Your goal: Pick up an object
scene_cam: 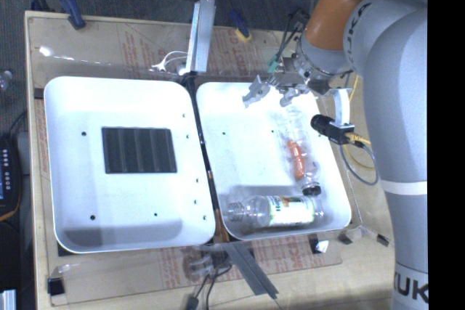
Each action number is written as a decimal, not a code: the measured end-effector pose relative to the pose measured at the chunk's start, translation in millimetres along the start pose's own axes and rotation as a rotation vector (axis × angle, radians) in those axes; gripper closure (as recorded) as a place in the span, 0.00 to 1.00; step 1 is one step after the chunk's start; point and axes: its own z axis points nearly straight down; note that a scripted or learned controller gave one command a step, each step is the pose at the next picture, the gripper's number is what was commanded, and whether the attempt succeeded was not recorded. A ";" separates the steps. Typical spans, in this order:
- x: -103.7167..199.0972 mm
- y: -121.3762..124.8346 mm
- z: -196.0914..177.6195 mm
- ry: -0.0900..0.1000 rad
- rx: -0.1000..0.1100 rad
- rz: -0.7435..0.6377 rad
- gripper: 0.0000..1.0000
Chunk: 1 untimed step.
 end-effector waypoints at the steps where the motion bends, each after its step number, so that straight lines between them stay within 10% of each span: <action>1: -38.0 -29.3 -5.2 0.000 -0.001 0.015 0.00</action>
